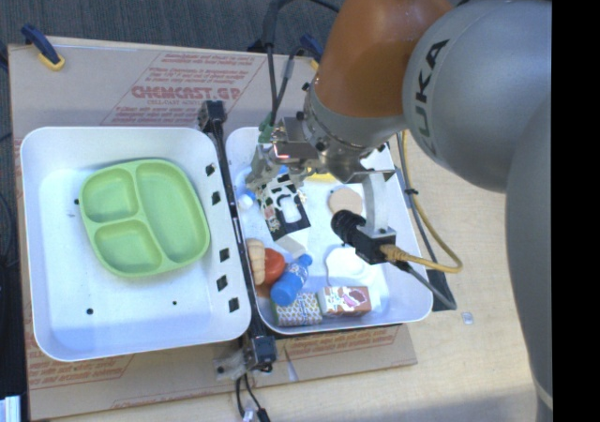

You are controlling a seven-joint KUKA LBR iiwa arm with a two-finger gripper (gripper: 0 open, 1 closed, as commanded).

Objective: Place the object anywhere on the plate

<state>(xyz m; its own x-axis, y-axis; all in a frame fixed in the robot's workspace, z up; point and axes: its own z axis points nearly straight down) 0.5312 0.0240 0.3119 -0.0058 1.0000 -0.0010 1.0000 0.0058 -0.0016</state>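
Hovering over right bin (412, 303): gripper (281, 200), finger state cannot tell, wrist blocks view. Candidate objects near front: small bottle (291, 281), red piece (270, 265). Bottle probably light, stiff, slippery; grip mid-body. Green plate (143, 218) in left bin.

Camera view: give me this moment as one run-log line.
arm: over right bin | gripper: low among clutter, nothing seen held | plate: green, left bin, nothing on it | place: not done
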